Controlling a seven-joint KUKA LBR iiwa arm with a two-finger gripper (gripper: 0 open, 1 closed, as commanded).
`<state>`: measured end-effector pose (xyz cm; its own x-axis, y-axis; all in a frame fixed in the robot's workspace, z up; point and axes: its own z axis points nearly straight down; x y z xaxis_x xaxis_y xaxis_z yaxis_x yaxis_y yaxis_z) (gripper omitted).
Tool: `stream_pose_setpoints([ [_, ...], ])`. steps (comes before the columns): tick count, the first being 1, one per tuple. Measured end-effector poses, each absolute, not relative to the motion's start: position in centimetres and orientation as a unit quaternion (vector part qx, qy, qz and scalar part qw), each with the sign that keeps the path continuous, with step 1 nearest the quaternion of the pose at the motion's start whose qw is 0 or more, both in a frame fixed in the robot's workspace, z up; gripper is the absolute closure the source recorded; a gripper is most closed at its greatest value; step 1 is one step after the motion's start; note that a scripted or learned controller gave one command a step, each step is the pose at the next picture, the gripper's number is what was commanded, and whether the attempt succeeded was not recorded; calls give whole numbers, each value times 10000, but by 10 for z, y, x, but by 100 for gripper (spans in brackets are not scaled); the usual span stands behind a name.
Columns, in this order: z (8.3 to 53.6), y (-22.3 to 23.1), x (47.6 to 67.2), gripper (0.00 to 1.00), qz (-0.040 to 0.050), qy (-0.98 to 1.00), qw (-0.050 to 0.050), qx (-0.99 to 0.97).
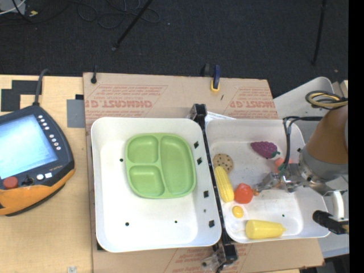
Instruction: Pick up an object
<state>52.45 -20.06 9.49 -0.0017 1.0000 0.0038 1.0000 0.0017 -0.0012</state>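
My gripper (263,184) is low in the right bin (296,131), reaching in from the right, its tips just right of a red tomato (243,193). Its fingers look open with nothing between them. Around it lie a yellow corn cob (223,183), a brown cookie (223,162), purple grapes (265,149), a small orange piece (278,164) partly behind the wrist, a small yellow round piece (238,211) and a larger yellow fruit (263,228) near the front wall.
The left bin (108,209) holds a green divided plate (159,166). A black divider (209,181) runs between the bins. A teach pendant (31,152) lies on the bench at far left. The orange-banded arm (330,144) stands over the right bin's right wall.
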Motion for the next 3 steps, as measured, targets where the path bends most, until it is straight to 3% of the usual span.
stream_pose_setpoints([
  [1, 108, -202, 525, 100, -20, -7070, 12, -7072],
  [3, 223, -206, 530, 100, -11, -7075, -18, -7067],
])
